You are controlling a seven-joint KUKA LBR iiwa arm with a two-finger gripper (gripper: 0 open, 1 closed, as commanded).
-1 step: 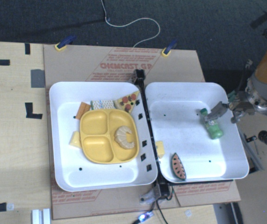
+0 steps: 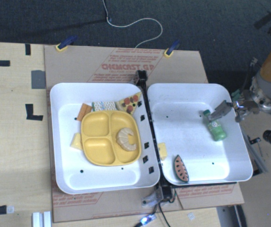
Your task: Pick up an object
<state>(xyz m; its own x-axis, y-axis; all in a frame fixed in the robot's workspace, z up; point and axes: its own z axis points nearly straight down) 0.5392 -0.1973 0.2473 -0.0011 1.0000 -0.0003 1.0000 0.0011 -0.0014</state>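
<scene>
At the right of the frame the gripper [image 2: 214, 115] reaches into the right bin [image 2: 192, 174], just above a green bottle [image 2: 217, 130]; how wide it stands, I cannot tell. A watermelon slice [image 2: 181, 169] lies at that bin's lower left. The left bin [image 2: 64, 141] holds a yellow divided plate [image 2: 102, 136] bearing a croissant [image 2: 127, 139].

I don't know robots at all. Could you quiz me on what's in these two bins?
1. True or false: the yellow tray lies in the right bin.
2. Which item is nearest the tool? A) croissant B) green bottle C) melon slice
3. Fill in: the croissant rests in the ____.

Key: 1 false, it lies in the left bin; 2 B; 3 tray.
</scene>
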